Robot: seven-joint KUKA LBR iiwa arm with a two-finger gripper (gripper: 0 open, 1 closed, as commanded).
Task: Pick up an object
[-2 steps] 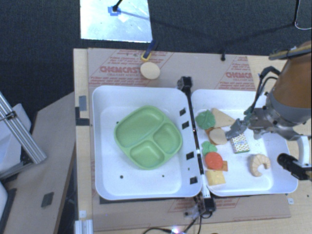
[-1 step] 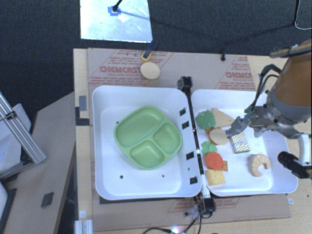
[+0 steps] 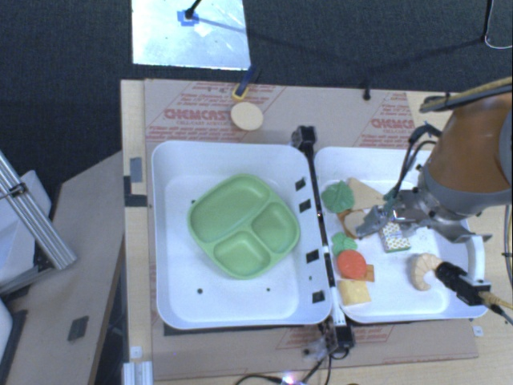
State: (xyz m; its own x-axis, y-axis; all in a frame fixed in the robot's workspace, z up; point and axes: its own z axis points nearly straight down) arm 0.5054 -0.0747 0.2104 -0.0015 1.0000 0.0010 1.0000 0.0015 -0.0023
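— Over the right bin [image 3: 461, 307], why is the gripper [image 3: 370, 223] so low?
— It aims at the toy food; the tomato [image 3: 350, 263] lies just beside. Open or closed, I cannot tell; nothing visibly held.

You see glossy white plastic bins [image 3: 172, 239], a smooth matt green plastic tray [image 3: 243, 224], printed brown cardboard [image 3: 200, 111] underneath, a shiny metal sheet [image 3: 189, 22]
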